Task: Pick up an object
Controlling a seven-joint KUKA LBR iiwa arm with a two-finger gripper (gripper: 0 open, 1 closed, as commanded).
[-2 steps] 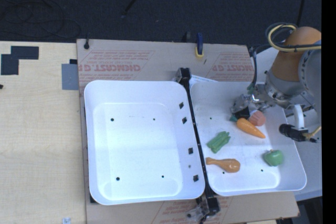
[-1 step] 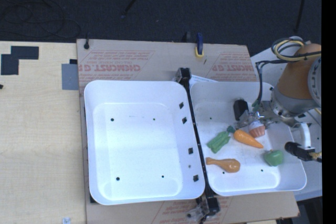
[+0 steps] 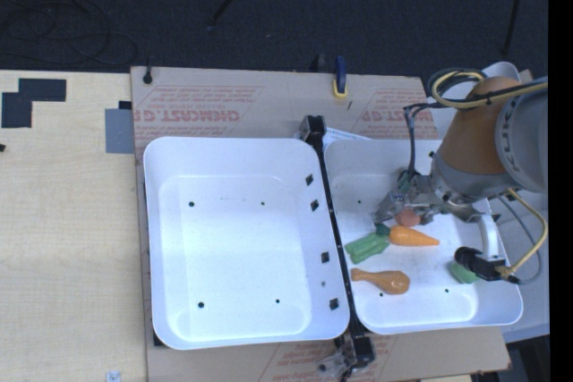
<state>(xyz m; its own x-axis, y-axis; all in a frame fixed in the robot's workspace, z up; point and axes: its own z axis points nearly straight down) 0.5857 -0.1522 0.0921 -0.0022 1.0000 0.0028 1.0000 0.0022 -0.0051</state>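
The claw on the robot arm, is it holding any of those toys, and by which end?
It cannot be told. The gripper sits low in the right bin, over something pinkish beside the orange carrot.

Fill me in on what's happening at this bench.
A robot arm reaches into the right bin from the right. Its gripper is down among the toys there, just above an orange carrot. A green piece and a tan spoon-shaped piece lie nearby. Nothing is visibly lifted. The left bin sits alongside.

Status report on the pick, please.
Gripper low in right bin, over a pinkish item. Grasp unconfirmed. Carrot, green piece crowd close.
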